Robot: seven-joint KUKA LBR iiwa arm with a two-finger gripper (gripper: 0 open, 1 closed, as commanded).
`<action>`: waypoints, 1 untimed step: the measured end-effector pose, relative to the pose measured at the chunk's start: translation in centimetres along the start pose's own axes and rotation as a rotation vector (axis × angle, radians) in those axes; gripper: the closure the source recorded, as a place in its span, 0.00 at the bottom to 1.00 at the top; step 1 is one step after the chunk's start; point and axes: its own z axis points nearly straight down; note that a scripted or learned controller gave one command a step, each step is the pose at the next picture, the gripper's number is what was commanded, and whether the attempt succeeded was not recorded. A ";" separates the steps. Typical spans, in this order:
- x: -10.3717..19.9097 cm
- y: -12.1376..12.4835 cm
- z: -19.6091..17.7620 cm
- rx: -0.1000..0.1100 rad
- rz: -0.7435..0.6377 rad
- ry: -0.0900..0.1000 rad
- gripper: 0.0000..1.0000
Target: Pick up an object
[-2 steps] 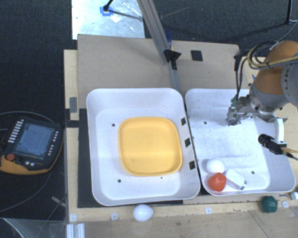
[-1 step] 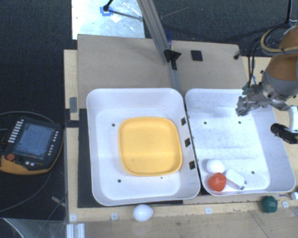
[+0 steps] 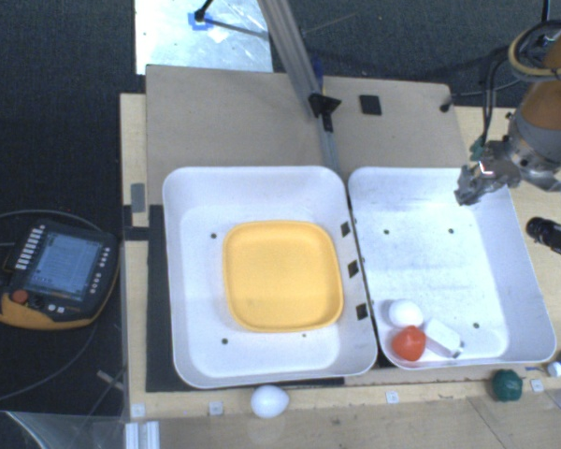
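In the right bin [image 3: 449, 251] three small objects lie together at the near edge: a white ball [image 3: 405, 312], a red ball [image 3: 409, 343] and a white block [image 3: 442, 338]. A yellow square plate [image 3: 283, 275] lies flat in the left bin [image 3: 192, 251]. My gripper [image 3: 470, 190] hangs over the far right corner of the right bin, well away from the objects, with nothing seen between its fingers.
A white egg-shaped object [image 3: 269, 401] lies on the bench in front of the left bin. A dark green ball [image 3: 507, 385] rests outside the right bin's near right corner. A teach pendant [image 3: 51, 274] lies on the floor to the left. A slanted metal pole [image 3: 294, 40] rises behind the bins.
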 end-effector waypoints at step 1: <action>-0.1 -0.9 -5.1 -0.002 0.000 0.000 1.00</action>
